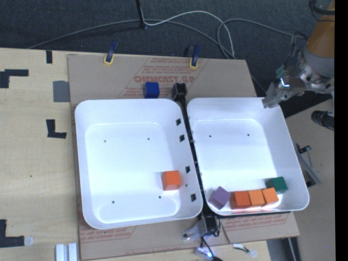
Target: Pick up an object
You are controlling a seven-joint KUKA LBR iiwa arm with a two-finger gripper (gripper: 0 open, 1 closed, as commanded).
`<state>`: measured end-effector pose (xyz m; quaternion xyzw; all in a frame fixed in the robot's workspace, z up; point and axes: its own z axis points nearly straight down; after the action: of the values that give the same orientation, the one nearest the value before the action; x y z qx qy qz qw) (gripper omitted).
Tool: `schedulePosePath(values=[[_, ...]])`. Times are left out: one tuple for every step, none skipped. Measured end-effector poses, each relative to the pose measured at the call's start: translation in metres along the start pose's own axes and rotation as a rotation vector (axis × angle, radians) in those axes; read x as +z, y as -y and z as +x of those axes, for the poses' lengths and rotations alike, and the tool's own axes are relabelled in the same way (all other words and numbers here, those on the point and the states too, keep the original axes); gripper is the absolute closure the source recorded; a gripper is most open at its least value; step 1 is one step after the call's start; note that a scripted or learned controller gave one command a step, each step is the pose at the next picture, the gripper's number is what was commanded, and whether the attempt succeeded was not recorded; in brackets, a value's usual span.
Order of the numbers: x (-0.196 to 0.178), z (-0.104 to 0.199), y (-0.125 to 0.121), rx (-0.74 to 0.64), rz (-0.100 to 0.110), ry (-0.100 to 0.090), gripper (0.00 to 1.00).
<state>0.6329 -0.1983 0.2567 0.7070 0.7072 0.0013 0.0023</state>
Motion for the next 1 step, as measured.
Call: schedulePosePath(values=[[-0.0061,0.0515,-0.0048,-0.004,0.004,-0.002,1.00]])
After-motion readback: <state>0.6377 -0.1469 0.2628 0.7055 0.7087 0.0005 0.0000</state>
